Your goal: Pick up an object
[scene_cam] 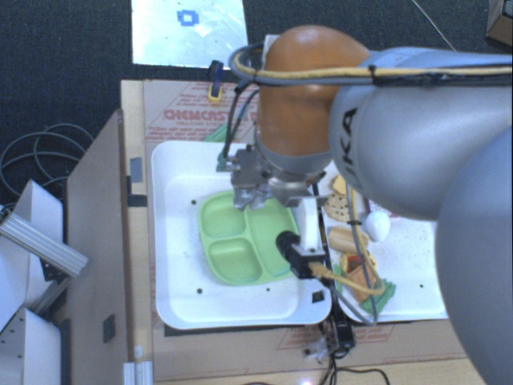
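At centre frame, the end effector (255, 195) sits low over the left bin (180, 215), right at the upper rim of the green tray (236, 251). The arm (417, 135) reaches in from the right, and its orange band (309, 79) hangs directly above the wrist. That suggests a straight-down approach, which suits a shallow bin with low walls.

The wrist body hides the tip from above, so I cannot tell whether the end effector is wide or narrow. Nothing is visibly held in it.

The tray is the only loose thing in the left bin. It lies flat, turned at a slant, with its three compartments facing up. Its thin raised rim is the only part that sticks up enough to pinch, which is probably why the end effector is at the edge and not over a compartment.

Small toy foods are crowded together in the right bin (417, 287) along its left side, among them a cookie (337, 207), a white ball (377, 225) and a bun (346, 239). They are partly under the arm and harder to reach cleanly.

I judge the pick to be at the grasp stage, with no lift yet. A flat, light tray gripped by one edge could tilt or slip out.
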{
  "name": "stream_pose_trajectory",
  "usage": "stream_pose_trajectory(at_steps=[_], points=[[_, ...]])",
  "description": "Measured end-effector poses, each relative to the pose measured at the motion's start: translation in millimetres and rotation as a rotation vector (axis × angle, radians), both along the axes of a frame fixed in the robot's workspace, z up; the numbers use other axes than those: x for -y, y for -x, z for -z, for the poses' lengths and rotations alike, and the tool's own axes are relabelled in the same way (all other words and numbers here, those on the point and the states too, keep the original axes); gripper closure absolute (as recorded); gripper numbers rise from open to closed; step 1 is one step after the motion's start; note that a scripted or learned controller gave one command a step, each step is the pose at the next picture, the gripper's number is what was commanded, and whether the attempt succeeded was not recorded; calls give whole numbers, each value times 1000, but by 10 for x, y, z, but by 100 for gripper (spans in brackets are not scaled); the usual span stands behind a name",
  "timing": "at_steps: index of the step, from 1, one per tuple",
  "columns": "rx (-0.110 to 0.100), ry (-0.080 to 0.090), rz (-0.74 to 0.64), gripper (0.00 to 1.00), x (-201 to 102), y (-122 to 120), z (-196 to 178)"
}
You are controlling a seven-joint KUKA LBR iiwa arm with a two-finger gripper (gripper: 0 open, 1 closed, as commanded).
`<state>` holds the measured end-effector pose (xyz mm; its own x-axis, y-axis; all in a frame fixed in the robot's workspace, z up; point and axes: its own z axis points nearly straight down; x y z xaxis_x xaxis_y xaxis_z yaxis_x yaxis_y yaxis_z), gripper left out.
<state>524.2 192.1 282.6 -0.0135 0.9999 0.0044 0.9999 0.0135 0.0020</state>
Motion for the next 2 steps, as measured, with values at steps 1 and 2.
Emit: stream_pose_trajectory(at_steps=[1, 2], points=[[-4, 3, 5, 100, -453, 211, 170], [5, 3, 18, 100, 274, 165, -556]])
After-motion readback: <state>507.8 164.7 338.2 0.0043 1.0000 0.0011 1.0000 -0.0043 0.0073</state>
